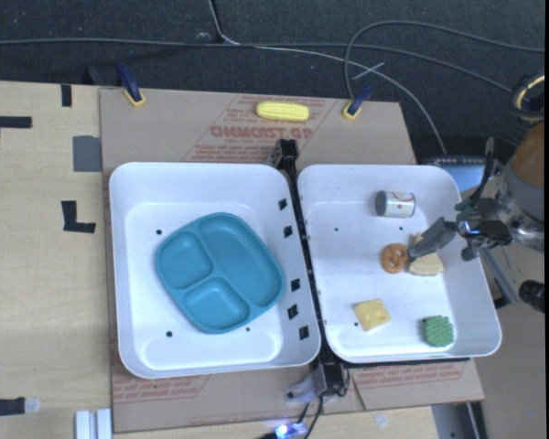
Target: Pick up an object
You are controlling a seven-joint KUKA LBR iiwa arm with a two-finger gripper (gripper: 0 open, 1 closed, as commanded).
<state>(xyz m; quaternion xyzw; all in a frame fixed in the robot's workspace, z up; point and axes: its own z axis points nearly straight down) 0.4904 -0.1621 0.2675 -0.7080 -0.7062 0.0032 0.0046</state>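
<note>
The right bin (343, 341) holds several small objects. A grey and white can (396, 204) lies on its side near the back. A brown round piece (394, 259) sits in the middle, touching a pale beige piece (427, 267). A yellow block (373, 315) and a green textured piece (437, 331) lie near the front. My gripper (433, 239) reaches in over the bin's right wall, low and just above the beige piece, right of the brown one. Nothing shows as held in it.
The left bin (133, 337) carries a blue divided plate (220, 272). A yellow object (282, 111) lies on the cardboard behind the bins, between two clamps. Black cables run across the dark floor at the back.
</note>
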